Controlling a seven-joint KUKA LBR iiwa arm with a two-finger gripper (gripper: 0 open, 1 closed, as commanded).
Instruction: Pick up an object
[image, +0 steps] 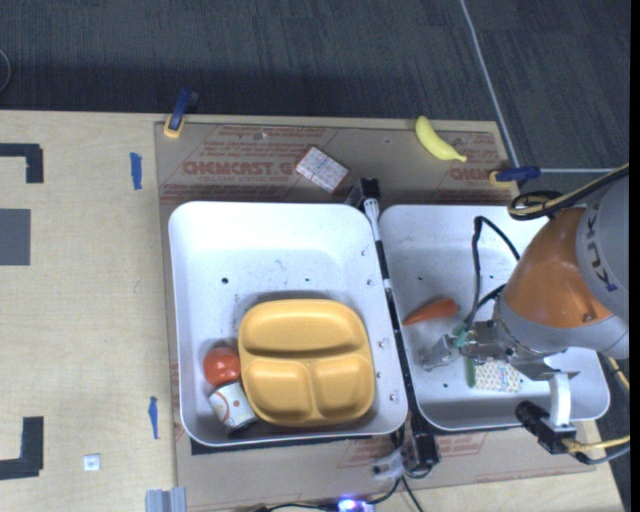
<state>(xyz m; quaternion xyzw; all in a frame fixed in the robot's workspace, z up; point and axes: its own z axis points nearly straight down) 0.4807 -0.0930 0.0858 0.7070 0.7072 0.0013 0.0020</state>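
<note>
Reaching in from three o'clock, the arm (560, 280) has its end effector (445, 348) low inside the right bin (440, 225), just below an orange carrot-like object (432, 311) that lies at about nine o'clock within that bin. Whether the end effector is spread or closed cannot be told from this slant, and nothing is visibly held by it. Judgement: the pick is not yet made; approach appears complete or nearly so, with closing on an object and lifting it clear left to do.

A patterned flat item (492, 376) lies just beside the end effector at its four o'clock, with a green strip (471, 372) at its edge. Either could be caught instead of the carrot-like object.

Left bin (200, 260): a yellow divided tray (305, 358) takes up its six o'clock half; an orange ball (221, 364) and a white-and-orange object (231, 403) sit touching the tray at its eight o'clock.

Outside the bins, on the cardboard (250, 160) at twelve o'clock: a small patterned card (320, 168) and a yellow banana (438, 140). Blue clamps (180, 108) hold the cardboard to the desk (70, 300).

Obstruction: the dividing bin walls stand near the end effector's nine o'clock side.
</note>
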